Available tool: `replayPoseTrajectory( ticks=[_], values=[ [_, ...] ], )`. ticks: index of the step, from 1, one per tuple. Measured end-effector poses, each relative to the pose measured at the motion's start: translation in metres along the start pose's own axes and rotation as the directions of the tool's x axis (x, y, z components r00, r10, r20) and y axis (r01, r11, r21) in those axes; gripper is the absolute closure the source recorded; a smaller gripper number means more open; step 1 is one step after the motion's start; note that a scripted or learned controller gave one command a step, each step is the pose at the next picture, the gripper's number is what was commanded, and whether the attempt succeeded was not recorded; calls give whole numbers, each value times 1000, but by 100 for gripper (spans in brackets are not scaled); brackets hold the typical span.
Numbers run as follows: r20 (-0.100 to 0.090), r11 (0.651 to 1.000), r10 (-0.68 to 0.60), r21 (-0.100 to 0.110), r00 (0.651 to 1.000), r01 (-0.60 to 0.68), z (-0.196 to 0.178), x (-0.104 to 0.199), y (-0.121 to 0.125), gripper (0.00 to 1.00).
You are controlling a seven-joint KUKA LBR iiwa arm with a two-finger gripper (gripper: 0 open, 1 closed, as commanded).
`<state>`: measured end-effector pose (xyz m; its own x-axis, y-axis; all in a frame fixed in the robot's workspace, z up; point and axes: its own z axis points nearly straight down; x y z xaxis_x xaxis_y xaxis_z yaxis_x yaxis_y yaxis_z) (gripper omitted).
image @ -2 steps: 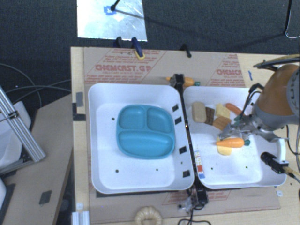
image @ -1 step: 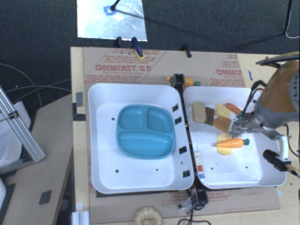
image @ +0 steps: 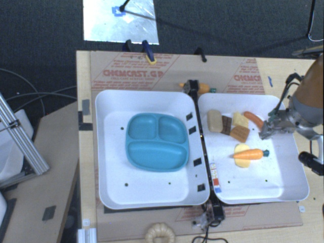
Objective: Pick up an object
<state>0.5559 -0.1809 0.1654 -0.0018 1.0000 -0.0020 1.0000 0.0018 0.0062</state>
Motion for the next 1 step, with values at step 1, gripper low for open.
replayPoseTrajectory(
  ticks=[1],
  values=[
    [0,1000,-2,-1,1000,2,-54,-1,2,100]
  ],
)
